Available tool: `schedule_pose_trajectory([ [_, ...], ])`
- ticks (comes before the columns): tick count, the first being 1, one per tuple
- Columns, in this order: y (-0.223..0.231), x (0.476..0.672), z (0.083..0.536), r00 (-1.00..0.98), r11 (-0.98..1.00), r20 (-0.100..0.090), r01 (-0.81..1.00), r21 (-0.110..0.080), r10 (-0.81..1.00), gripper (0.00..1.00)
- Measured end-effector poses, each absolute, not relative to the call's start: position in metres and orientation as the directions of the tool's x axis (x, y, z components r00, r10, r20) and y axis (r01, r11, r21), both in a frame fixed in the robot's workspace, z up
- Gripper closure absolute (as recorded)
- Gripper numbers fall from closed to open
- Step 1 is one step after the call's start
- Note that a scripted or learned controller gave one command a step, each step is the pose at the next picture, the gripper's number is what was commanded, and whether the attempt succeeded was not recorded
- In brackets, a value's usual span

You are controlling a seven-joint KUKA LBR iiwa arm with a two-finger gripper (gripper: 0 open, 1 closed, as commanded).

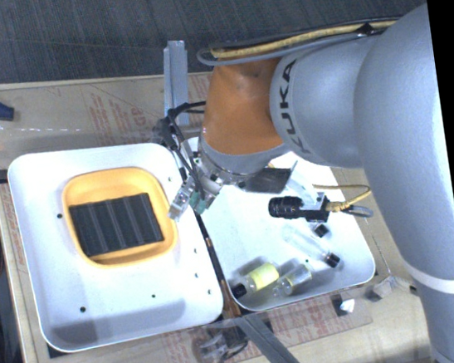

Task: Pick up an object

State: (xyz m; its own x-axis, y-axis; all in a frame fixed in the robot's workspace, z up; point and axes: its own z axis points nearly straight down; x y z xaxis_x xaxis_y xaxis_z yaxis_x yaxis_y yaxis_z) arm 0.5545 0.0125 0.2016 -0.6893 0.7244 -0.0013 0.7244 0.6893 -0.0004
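My gripper (191,197) hangs over the divide between the two bins, at the upper left corner of the right bin (359,271). Nothing shows in its grasp. The left bin (110,306) holds a yellow tray (115,186) with a black ribbed insert (117,223), just left of the gripper. Along the right bin's front edge lie a small bottle with yellow contents (261,276) and a clear bottle (294,277). Another clear piece with a black cap (315,250) lies behind them. The arm hides the back of the right bin.
The grey arm with its orange band (239,116) covers the upper right of the scene. A metal bar (175,75) stands behind the bins at the divide. White floor of the left bin (117,297) shows in front of the yellow tray.
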Motion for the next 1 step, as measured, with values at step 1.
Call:
schedule_pose_trajectory([
  [1, 0.0258, 0.5676, 0.2778, -0.343, 0.343, 0.000, 0.939, -0.001, 0.939, 1.00],
])
